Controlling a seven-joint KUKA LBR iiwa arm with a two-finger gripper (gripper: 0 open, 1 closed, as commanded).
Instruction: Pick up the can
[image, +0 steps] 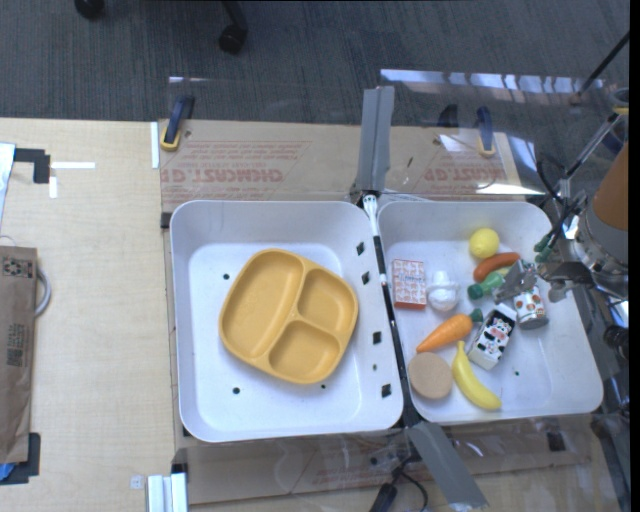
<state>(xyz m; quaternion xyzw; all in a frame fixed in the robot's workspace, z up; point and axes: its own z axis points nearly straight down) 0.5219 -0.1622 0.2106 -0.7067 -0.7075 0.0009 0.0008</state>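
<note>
The can (532, 310) is small and silver with a red label. It stands in the right bin (560, 395), near that bin's right wall and just right of a cow-patterned milk carton (492, 338). My gripper (520, 284) reaches in from the right and hovers at the can's upper left edge, between the can and a carrot (496, 266). Its dark metal parts overlap the can's top, so I cannot make out whether they touch. The grey arm with its orange band (612, 195) sits at the right edge.
The right bin also holds a lemon (484, 242), a second carrot (444, 332), a banana (471, 380), a tan round disc (431, 375), a red box (408, 283) and a white piece (442, 293). A yellow divided plate (288, 316) lies in the left bin (190, 330).
</note>
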